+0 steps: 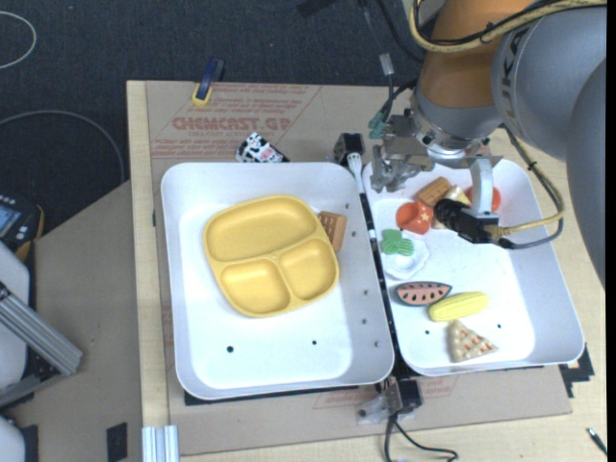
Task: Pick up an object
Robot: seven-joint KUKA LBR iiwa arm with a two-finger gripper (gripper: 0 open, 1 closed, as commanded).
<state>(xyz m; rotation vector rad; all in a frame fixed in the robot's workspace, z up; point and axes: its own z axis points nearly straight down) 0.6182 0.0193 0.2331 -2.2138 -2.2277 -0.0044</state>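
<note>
My gripper (390,173) hangs over the far left corner of the right bin (539,287), under the orange-banded wrist. Just to its right lies a brown bread piece (433,191), and a red tomato (416,217) sits a little nearer. Further toward the front of that bin are a green item on a white base (397,245), a watermelon slice (423,293), a yellow corn cob (457,305) and a pizza slice (470,341). I see nothing held in the gripper.
The left bin (192,287) holds a yellow divided plate (271,254) with a brown waffle piece (333,228) at its right edge. A black-and-white toy (260,149) and a blue-yellow item (205,83) lie on the cardboard behind. Cables trail over the right bin.
</note>
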